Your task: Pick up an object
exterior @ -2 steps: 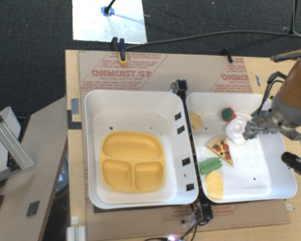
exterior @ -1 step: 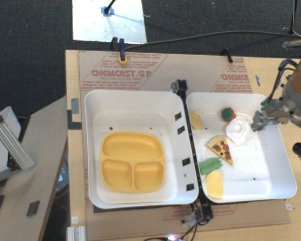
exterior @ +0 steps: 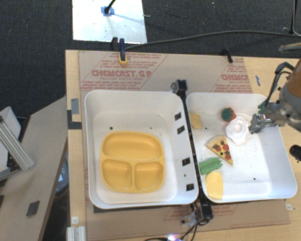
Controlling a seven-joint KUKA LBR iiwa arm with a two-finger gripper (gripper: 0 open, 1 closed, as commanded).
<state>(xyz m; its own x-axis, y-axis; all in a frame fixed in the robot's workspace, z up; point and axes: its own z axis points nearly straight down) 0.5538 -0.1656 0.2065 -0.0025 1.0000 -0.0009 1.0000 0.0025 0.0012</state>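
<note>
Reaching in from the right over the right bin [exterior: 286, 185], the grey arm [exterior: 297, 92] with its gripper [exterior: 255, 123] low at the edge of a white lump [exterior: 237, 131]. Cannot tell how far apart the fingers stand, nor whether anything sits between them. Just beside the white lump: a small red and green piece [exterior: 228, 114] above it, a toy pizza slice [exterior: 221, 149] below and to the left. Further down, a green pod [exterior: 209, 165] touching a yellow oval [exterior: 214, 184]. Near the divider, a small pale yellow piece [exterior: 195, 120]. Lying in the left bin [exterior: 98, 104], a yellow tray [exterior: 132, 161] with three compartments. Printed in red on the sheet [exterior: 155, 67] under both bins: "CHEMCAST GP" at the left, the same lettering only partly readable at the right. Clipped to the far edge, a blue and yellow clamp [exterior: 121, 50].
</note>
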